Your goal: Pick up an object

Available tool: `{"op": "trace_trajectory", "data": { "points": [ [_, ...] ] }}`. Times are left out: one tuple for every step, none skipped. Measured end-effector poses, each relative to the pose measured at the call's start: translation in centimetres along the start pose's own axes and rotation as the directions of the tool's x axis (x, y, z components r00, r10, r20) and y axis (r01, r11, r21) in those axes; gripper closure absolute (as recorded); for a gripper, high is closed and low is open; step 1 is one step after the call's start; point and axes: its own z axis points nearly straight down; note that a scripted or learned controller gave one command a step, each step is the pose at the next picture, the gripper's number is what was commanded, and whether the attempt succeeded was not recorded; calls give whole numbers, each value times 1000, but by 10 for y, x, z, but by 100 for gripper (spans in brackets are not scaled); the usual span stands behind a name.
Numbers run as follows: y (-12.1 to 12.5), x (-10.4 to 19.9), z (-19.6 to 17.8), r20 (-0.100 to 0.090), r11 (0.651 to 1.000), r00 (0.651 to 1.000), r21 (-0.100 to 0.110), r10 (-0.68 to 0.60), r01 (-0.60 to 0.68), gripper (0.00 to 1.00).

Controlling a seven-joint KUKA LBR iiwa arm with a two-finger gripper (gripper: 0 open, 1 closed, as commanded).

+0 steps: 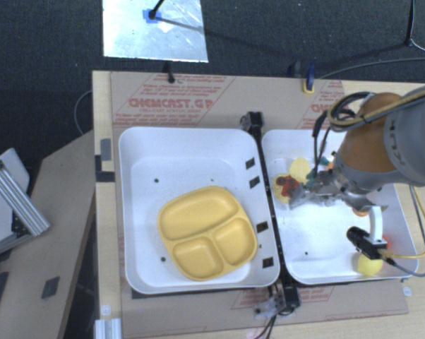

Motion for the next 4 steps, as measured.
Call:
{"op": "trace_trajectory", "data": {
  "points": [
    [1,0,8,1,1000,1000,-3,0,0,0],
    [2,0,-4,1,1000,1000,-6,0,0,100],
    [2,-4,-48,2,1000,1000,-8,0,0,100],
    [2,-7,-112,2,1000,1000,-11,-3,3,100]
  ]
}}
